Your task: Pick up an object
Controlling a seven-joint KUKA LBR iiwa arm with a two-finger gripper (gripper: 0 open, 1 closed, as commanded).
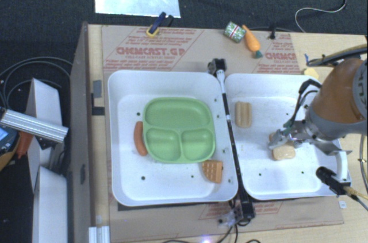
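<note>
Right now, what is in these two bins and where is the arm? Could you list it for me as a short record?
left bin: green divided plate, sausage at its left edge, waffle piece at its lower right corner
right bin: pale ridged bread piece, small tan bun
arm: reaches in from the right
pincer: low over the right bin, right above the bun
beyond the bins: toy carrot, small can

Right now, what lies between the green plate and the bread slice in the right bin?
In the camera view, the two bins' adjoining rims lie between the green plate and the bread slice; otherwise bare white floor.
</note>
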